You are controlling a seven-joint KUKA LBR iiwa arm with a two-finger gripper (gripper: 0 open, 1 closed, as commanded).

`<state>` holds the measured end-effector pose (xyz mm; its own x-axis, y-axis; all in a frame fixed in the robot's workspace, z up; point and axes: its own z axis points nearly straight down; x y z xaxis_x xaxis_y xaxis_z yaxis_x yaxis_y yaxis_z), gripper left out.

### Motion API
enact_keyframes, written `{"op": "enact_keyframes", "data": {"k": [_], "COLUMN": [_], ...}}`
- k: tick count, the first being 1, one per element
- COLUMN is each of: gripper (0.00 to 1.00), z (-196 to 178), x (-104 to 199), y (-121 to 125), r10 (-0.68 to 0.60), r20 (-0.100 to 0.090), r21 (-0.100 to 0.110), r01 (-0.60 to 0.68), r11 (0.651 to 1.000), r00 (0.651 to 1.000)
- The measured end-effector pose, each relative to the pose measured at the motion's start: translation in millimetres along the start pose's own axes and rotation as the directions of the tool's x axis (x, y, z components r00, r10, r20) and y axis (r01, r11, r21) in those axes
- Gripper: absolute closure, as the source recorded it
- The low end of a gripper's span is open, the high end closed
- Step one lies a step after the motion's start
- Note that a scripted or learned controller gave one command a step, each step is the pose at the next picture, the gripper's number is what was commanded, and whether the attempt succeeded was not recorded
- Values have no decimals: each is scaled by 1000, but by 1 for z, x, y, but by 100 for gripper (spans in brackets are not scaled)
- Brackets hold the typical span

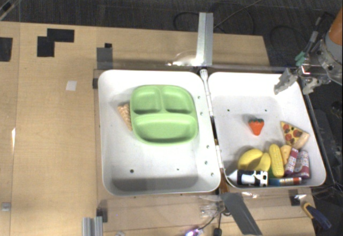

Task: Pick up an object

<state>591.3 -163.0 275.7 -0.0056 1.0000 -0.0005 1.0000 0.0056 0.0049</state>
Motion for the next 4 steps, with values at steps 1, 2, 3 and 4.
{"op": "enact_keyframes", "data": {"k": [1, 2, 3, 4], "gripper": [0, 0, 0, 100], "z": [0, 137, 185, 174], "x": [0, 25, 20, 22], "y": [0, -17, -19, -16], "r10": [0, -217, -316, -317], "r20": [0, -1, 3, 5], "r21": [0, 1, -9, -17], "r01": [0, 217, 316, 317], "r11": [1000, 976, 949, 948], "r00": [1000, 976, 949, 948]}}
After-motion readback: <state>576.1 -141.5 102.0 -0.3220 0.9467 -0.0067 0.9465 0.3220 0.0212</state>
